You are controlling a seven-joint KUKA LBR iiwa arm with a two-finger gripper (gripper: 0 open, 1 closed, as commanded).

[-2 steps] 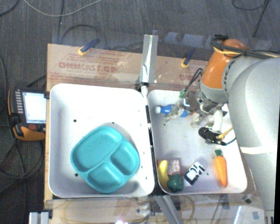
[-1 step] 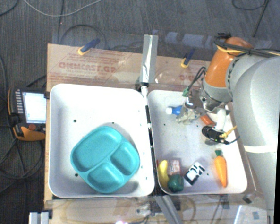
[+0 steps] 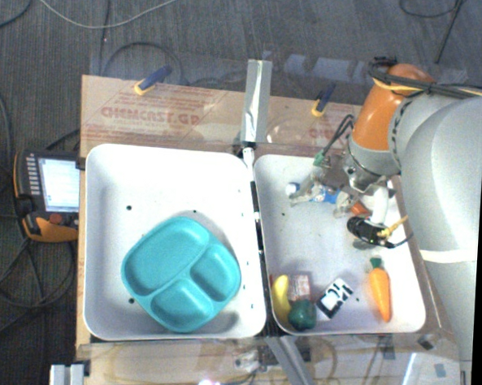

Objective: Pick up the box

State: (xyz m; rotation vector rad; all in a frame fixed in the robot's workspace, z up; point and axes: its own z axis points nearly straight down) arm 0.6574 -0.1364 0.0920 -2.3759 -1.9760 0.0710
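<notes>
A small black box with white markings (image 3: 335,297) lies near the front edge of the right bin (image 3: 319,241). Just to its left is a small brownish box (image 3: 300,285). My gripper (image 3: 313,190) hangs over the far part of the right bin, well behind both boxes and apart from them. Something small, blue and white (image 3: 332,195), shows at the gripper, but it is too blurred to say what it is.
An orange carrot (image 3: 379,292) lies at the right bin's front right. A yellow piece (image 3: 279,293) and a dark green round thing (image 3: 303,315) sit in its front left corner. The left bin (image 3: 144,182) holds a teal divided plate (image 3: 181,273).
</notes>
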